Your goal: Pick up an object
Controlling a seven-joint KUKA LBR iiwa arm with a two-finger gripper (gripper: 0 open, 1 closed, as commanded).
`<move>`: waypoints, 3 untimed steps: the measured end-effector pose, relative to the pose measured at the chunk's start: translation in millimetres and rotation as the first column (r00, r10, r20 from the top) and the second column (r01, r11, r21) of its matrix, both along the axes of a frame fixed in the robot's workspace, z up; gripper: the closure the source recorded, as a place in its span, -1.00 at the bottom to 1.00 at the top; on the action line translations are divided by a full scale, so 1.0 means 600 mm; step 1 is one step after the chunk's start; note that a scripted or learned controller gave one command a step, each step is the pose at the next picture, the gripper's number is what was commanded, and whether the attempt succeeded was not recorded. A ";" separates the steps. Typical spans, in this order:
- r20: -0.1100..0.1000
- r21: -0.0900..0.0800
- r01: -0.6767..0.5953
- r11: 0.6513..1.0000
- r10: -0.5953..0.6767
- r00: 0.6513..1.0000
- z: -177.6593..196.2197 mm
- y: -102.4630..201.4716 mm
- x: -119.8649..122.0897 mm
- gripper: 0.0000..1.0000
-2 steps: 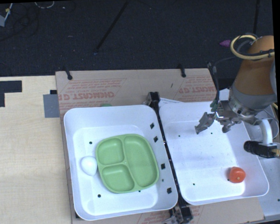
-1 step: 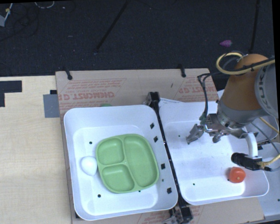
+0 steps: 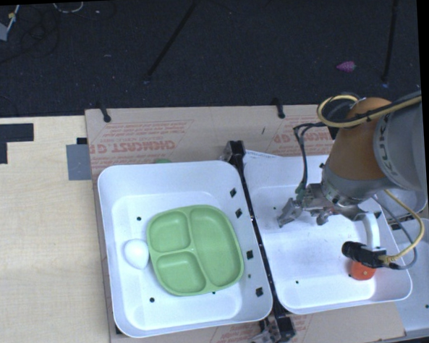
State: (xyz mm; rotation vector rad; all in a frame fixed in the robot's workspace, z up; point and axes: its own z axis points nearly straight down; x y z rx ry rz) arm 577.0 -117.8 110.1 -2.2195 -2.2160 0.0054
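My gripper hangs low over the left half of the right bin. Its two fingers stand apart, open, with bare white floor between them. A small orange-red object lies near that bin's front right corner, well to the right of the gripper and nearer the front. A black fitting on the arm's cable partly covers its top. In the left bin a green three-compartment plate lies flat, and a white egg-shaped object rests against its left edge.
The grey arm with its orange band comes in from the right over the right bin's back right part, trailing yellow and black cables. A black divider runs between the bins. Cardboard lies under both.
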 end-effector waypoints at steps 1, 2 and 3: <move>0.000 0.000 0.005 1.000 -0.005 1.000 0.021 -0.002 0.000 1.00; 0.007 -0.001 0.006 1.000 -0.006 1.000 0.110 0.000 -0.016 1.00; 0.010 -0.002 -0.004 1.000 0.004 1.000 0.216 -0.004 -0.019 1.00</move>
